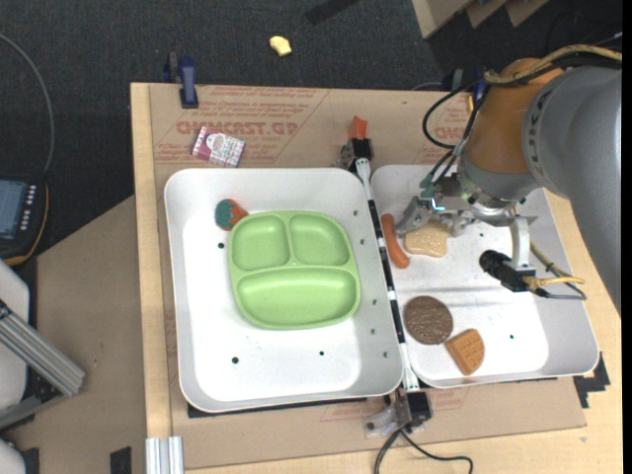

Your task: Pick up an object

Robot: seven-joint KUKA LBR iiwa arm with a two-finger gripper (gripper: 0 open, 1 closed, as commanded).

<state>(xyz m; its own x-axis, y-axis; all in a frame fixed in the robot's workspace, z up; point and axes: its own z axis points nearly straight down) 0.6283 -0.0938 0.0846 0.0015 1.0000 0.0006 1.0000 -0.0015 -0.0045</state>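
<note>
Arm low over the right bin, close to the toast piece.

The gripper (441,208) hangs over the back part of the right bin (563,358), just above a pale toast slice (429,242) that lies flat, with a sausage (395,241) just beside it against the bin's left wall. I judge the toast to be a light, stiff toy food, thin and flat, so it is best taken across its short edges, and it may slide on the smooth bin floor. Nothing is seen between the fingers, and whether they are spread or closed I cannot tell from this slant. A brown round cookie (429,319) and an orange cracker (465,350) lie nearer the front, and the green divided plate (293,269) sits in the left bin (197,344).
</note>
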